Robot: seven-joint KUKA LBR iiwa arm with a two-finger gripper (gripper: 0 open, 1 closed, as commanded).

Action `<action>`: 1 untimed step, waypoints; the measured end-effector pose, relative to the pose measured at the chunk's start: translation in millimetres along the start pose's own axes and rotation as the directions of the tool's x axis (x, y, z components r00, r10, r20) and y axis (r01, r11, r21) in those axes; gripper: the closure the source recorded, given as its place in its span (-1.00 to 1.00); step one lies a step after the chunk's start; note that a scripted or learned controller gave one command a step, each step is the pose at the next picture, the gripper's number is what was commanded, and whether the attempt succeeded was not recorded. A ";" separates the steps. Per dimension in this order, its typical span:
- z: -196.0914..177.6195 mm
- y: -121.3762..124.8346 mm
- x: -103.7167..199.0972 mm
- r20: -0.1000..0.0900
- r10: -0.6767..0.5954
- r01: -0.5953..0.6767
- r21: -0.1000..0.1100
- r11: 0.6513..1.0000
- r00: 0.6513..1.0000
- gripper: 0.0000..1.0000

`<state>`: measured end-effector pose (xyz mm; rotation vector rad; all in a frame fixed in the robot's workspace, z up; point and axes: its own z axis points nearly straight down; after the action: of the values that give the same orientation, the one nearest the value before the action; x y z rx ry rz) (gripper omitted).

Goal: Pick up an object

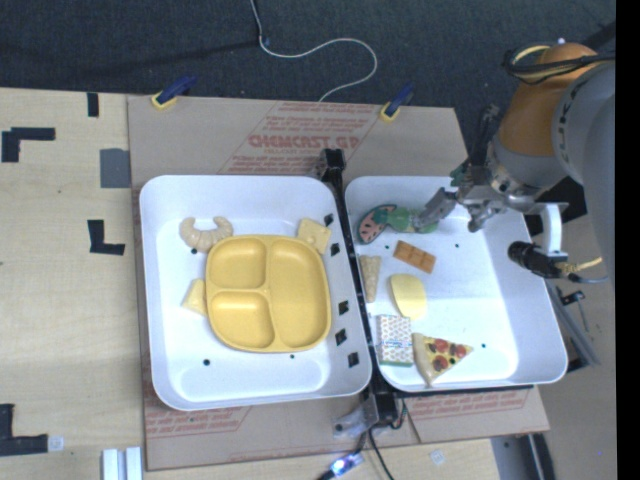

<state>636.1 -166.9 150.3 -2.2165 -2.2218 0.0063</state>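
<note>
Just left of the claw (455, 208), spread and pinching nothing: watermelon slice (378, 223). Below-left, cracker (414, 257). Likely to miss, closing between them.

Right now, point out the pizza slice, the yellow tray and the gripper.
pizza slice (437, 354), camera view, on its topped middle.
yellow tray (268, 292), camera view, on the ridge between its compartments.
gripper (455, 212), camera view, midway between its fingertips.

A dark grey carpeted floor (120, 23) lay beyond the bench, crossed by a thin white cable (320, 53). The pale wooden benchtop (60, 298) bore black tape marks (100, 238), and a brown cardboard sheet (290, 138) with red print was clamped by blue-and-yellow clips (172, 91).
</note>
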 end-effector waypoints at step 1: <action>44.6 -2.0 -3.0 0.000 0.000 0.000 0.000 1.000 1.000 -1.00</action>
<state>633.9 -169.9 105.8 -2.2172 -2.2214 0.0064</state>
